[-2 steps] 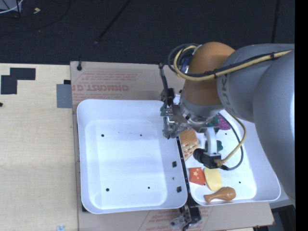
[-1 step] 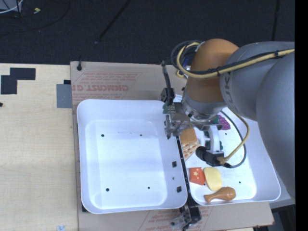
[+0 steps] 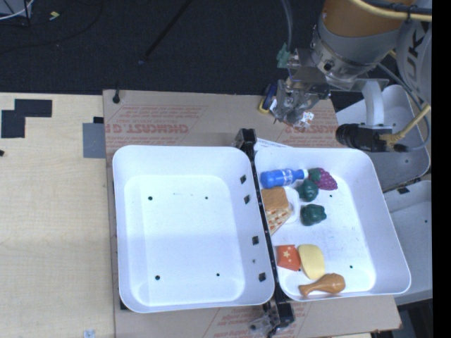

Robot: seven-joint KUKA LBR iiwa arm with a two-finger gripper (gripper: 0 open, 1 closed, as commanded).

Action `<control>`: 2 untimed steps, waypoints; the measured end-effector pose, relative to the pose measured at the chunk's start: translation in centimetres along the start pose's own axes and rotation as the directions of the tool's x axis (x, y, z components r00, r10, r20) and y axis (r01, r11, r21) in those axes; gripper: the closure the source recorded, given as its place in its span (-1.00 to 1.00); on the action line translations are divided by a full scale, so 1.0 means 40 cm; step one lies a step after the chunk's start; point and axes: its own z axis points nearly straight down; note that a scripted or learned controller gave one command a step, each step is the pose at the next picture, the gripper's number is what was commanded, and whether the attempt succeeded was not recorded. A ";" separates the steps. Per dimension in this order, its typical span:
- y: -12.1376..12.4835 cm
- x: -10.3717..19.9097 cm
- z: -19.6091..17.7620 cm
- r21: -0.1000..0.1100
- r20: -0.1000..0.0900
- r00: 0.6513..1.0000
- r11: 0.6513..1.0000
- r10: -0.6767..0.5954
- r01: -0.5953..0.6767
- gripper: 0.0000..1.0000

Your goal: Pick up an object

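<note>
My gripper (image 3: 292, 110) hangs above the bench just behind the back rim of the right bin (image 3: 366, 210), higher than everything in it. That bin holds a blue bottle (image 3: 282, 177), purple grapes (image 3: 323, 179), two dark green pieces (image 3: 307, 189) (image 3: 313, 214), a tan waffle-like slab (image 3: 275, 208), a red piece (image 3: 287, 257), a yellow lemon shape (image 3: 311, 260) and a brown drumstick (image 3: 322, 285). The bottle and grapes lie nearest the gripper, a little in front of it.
The left bin (image 3: 141, 167) sits beside the right one, with a black divider (image 3: 255, 210) between them. Both rest on a cardboard sheet (image 3: 176, 118). The grey arm (image 3: 359, 27) comes in from the upper right.
</note>
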 end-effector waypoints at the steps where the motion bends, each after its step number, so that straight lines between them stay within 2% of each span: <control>1: 0.083 0.111 -0.058 0.014 0.001 1.000 1.000 -0.001 0.001 1.00; 2: 0.081 0.261 -0.154 0.015 -0.001 1.000 1.000 -0.004 0.004 1.00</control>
